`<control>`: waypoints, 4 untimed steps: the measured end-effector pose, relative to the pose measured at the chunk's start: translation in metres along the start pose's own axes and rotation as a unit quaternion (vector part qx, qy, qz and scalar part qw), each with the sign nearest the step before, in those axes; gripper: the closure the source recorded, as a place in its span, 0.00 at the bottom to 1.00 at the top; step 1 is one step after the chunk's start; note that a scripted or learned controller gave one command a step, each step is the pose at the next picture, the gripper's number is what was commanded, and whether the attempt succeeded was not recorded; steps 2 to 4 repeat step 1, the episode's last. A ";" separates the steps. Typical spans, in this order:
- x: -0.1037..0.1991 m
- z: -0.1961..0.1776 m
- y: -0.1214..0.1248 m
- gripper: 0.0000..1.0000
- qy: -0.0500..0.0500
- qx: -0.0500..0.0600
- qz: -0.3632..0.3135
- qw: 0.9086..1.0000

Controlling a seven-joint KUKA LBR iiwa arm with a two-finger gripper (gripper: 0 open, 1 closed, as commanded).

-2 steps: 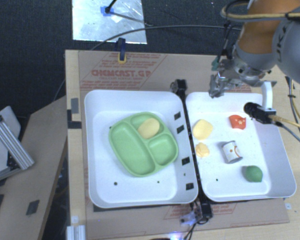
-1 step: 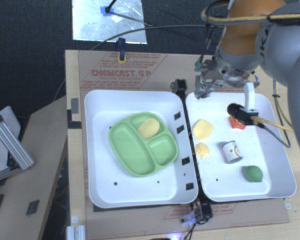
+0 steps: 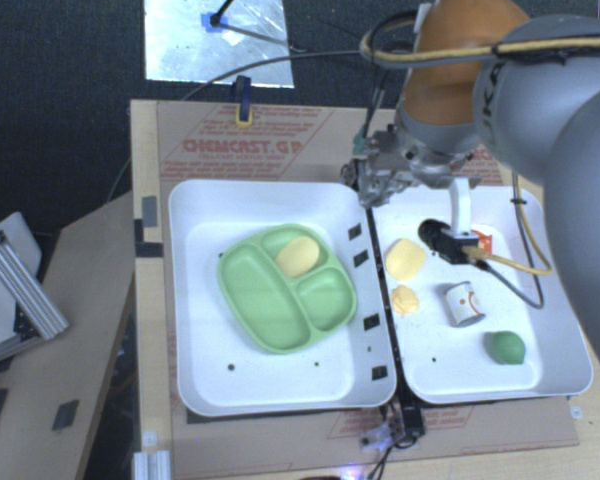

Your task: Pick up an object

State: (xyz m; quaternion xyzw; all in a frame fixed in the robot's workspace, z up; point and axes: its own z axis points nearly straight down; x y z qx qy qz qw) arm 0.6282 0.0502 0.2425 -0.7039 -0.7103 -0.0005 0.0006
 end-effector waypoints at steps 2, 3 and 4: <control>0.057 0.010 0.007 1.00 0.000 -0.001 0.000 1.000; 0.057 0.010 0.007 1.00 0.000 -0.001 0.000 1.000; 0.057 0.010 0.007 1.00 0.000 -0.001 0.000 1.000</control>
